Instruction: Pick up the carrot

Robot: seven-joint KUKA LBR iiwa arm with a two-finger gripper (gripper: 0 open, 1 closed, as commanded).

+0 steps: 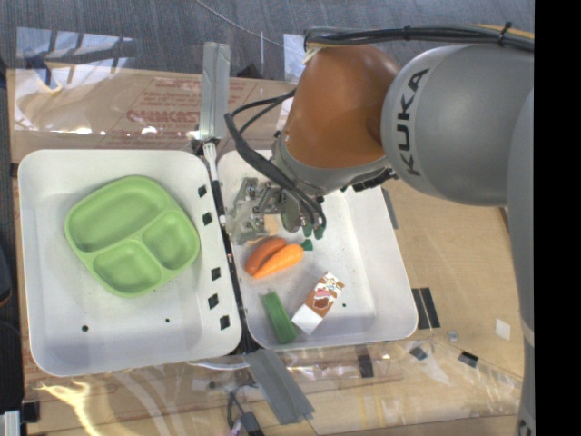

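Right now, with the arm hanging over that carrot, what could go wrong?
The carrot is rounded and lies at a slant, so it might roll or slip as the tool comes down. It also lies near the wall of the right bin, which might get bumped. The green block and small carton lie close by.

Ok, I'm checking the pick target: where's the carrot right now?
The carrot lies in the right bin, near its left wall, just below the gripper and above the green block.

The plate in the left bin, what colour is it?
Light green, all three of its compartments alike. The plate shows plainly in the camera view.
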